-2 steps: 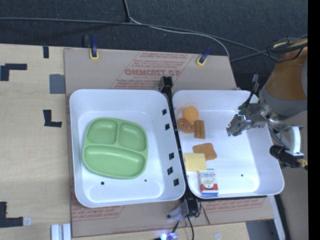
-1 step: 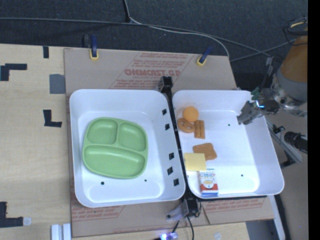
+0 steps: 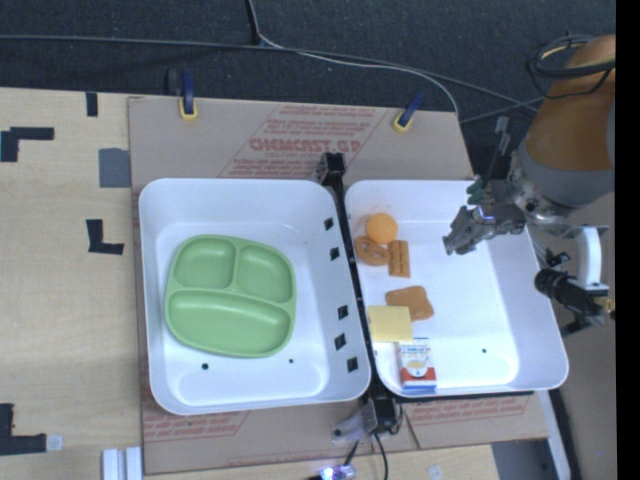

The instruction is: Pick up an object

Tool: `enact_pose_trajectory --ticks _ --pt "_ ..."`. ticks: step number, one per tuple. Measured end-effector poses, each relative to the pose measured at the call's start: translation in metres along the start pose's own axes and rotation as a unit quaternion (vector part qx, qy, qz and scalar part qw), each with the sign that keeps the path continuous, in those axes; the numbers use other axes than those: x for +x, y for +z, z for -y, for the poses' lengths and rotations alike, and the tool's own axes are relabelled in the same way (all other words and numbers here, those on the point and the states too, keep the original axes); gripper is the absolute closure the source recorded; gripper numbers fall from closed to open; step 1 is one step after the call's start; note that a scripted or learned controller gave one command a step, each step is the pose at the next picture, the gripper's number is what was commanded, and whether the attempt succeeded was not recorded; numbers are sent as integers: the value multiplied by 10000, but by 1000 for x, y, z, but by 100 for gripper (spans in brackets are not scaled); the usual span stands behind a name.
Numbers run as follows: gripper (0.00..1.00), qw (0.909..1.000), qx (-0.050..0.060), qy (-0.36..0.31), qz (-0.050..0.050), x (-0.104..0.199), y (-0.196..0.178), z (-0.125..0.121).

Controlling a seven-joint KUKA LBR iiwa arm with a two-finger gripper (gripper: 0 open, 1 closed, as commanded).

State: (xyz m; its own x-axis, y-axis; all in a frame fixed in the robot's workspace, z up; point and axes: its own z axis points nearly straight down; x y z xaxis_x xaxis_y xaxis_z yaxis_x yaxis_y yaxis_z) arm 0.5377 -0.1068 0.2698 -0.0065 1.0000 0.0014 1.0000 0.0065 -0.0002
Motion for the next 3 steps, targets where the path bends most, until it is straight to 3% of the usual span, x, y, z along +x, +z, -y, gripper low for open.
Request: enact_pose_trajectory --ticks 3 --pt "100 10000 20 3 4 166 26 12"
